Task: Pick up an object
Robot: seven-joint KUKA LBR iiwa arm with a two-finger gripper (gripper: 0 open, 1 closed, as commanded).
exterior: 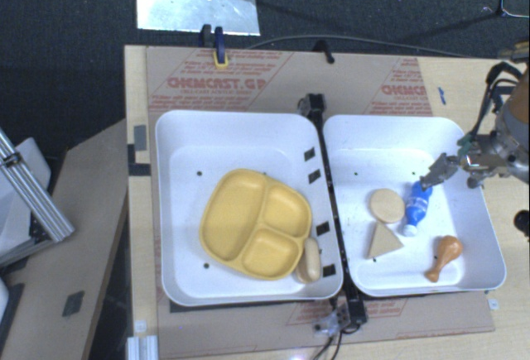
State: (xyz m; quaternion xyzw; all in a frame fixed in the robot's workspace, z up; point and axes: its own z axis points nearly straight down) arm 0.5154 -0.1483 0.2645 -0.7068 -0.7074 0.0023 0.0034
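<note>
Grey gripper (432, 178) hovers over the right bin (472, 151), just above the blue bottle (416, 207); I cannot tell its state.

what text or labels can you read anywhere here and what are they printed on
"CHEMCAST GP", in red, repeated across the brown protective sheet under the two white bins; clearest at the far left, the copies at the far right and along the near edge are partial or blurred.
The blue tube in the right bin may carry print, but it is too small to read.
Nothing else legible.
</note>
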